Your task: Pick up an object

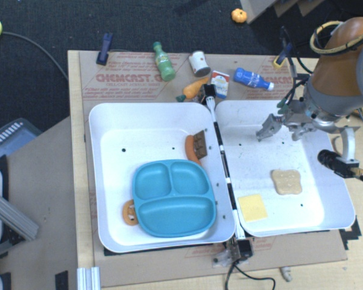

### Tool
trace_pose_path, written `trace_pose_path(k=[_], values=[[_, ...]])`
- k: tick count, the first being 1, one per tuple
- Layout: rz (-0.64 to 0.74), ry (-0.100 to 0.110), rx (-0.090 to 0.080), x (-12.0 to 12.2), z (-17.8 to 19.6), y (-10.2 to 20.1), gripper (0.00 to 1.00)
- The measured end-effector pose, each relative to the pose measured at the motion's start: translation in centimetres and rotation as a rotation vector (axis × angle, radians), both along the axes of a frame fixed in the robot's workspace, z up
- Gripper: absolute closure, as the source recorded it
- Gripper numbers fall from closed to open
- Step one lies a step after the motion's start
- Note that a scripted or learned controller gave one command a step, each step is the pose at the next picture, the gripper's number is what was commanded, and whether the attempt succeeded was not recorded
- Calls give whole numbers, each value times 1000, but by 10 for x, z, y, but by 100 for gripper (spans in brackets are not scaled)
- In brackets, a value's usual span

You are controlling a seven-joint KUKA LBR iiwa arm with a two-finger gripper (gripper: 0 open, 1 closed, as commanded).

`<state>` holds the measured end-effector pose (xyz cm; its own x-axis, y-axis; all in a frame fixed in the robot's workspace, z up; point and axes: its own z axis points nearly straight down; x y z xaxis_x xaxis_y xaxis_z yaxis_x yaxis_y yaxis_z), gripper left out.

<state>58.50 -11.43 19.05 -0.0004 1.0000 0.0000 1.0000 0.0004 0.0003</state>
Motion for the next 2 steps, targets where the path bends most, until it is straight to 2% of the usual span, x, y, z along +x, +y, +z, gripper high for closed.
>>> trace_pose_path(k=[1, 2], values=[[-2, 2, 0, -34, -34, -50, 0], [-1, 2, 1, -63, -101, -63, 0]])
